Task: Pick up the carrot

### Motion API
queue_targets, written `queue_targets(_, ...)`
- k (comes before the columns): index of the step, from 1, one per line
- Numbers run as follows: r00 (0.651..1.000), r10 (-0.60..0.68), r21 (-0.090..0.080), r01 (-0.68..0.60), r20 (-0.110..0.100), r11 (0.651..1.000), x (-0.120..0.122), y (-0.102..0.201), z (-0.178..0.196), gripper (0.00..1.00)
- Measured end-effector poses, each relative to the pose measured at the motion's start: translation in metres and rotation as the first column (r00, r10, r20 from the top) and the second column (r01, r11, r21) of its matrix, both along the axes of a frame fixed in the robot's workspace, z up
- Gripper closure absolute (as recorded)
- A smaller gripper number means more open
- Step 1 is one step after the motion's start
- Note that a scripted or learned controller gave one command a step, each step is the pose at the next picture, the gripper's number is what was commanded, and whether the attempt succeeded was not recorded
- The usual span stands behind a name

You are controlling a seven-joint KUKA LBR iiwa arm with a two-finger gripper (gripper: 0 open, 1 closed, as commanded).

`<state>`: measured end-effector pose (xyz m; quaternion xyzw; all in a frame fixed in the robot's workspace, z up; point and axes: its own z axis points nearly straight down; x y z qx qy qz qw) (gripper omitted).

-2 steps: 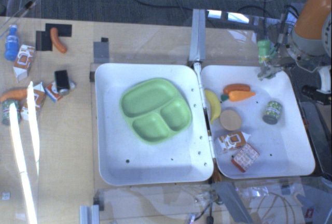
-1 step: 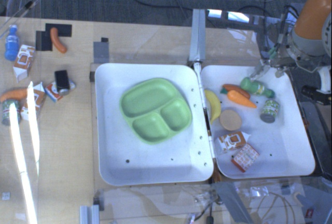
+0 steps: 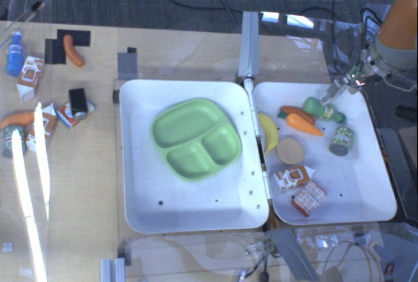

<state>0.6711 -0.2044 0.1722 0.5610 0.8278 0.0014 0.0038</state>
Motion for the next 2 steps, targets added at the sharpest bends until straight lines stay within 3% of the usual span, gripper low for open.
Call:
queue_targets(1,0.993,-0.116,0.000,0.116,0.002,0.993,0.000,0.000,0.142,0.00)
queue_targets(2,0.999,-0.040,0.002,0.040,-0.005,0.999,-0.078,0.066,-0.007,0.00)
